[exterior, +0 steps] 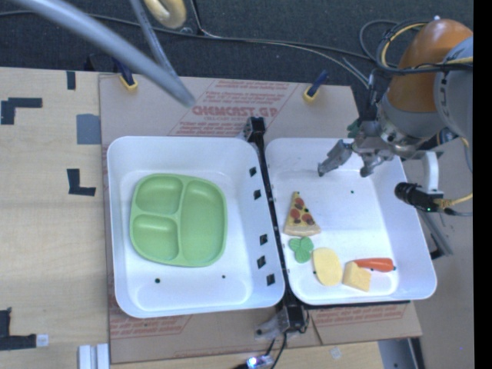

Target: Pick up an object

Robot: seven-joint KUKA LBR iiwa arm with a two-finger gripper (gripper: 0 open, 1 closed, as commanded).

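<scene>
On the bench [46, 206] we see two white bins side by side. Inside the left bin [123, 283] lies a green divided plate [178, 220]. Along the near half of the right bin [400, 229] we find a pizza slice [300, 214], a small green piece [302, 248], a yellow piece [326, 267], a cheese wedge [357, 277] and a carrot [373, 264], all close together. Our tool [347, 164] hangs over that bin's far part, fingers spread apart, gripping nothing, well apart from the food.
</scene>
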